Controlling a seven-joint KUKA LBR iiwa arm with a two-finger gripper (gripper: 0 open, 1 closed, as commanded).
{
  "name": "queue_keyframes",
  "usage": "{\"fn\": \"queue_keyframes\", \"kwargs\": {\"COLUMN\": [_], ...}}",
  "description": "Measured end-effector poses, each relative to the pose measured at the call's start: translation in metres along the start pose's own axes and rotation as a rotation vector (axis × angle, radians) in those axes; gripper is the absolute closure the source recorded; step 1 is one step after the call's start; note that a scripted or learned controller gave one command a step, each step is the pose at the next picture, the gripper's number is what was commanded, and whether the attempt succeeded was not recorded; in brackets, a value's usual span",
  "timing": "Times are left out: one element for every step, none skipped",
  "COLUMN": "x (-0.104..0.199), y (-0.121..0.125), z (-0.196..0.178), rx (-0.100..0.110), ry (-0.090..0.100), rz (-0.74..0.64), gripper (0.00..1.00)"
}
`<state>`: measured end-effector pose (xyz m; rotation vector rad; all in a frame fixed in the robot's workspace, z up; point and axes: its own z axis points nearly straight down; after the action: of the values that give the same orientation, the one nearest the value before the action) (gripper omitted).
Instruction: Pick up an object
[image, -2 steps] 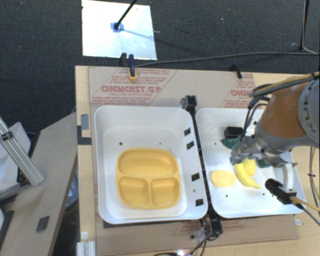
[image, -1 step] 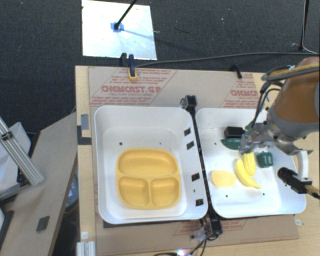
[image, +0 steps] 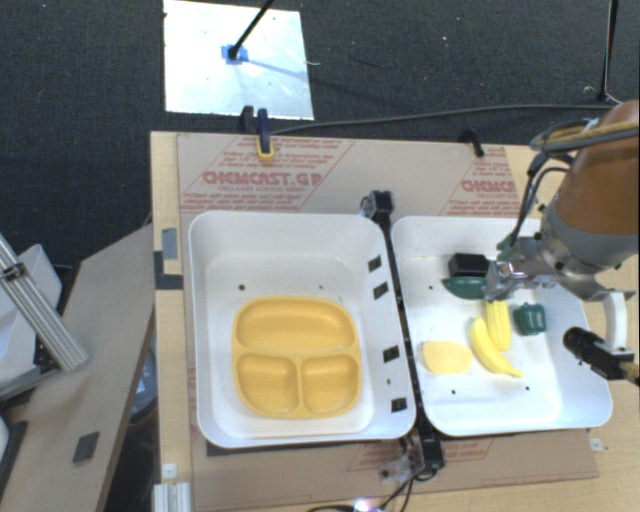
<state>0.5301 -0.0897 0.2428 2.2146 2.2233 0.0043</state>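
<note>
The right bin (image: 540, 405) holds several small objects. A yellow banana bunch (image: 493, 342) lies near its middle, with a pale yellow flat piece (image: 446, 357) to its left and a small green block (image: 529, 319) to its right. A black block (image: 465, 264) and a dark green oval piece (image: 464, 288) sit at the bin's upper left. My gripper (image: 503, 277) hangs low over the top end of the bananas, just right of the dark green piece. Nothing visibly sits in it.
The left bin (image: 215, 300) holds a yellow divided plate (image: 296, 356). The arm's grey and orange body (image: 600, 190) covers the right bin's upper right corner. A black bar-like part (image: 597, 353) juts over that bin's right rim. A black divider (image: 392, 300) runs between the bins.
</note>
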Motion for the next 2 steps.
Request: {"fn": "queue_keyframes", "kwargs": {"x": [0.06, 0.119], "y": [-0.001, -0.001], "z": [0.008, 0.002], "rx": [0.003, 0.003], "ry": [0.002, 0.003], "rz": [-0.005, -0.007], "gripper": [1.0, 1.0]}}
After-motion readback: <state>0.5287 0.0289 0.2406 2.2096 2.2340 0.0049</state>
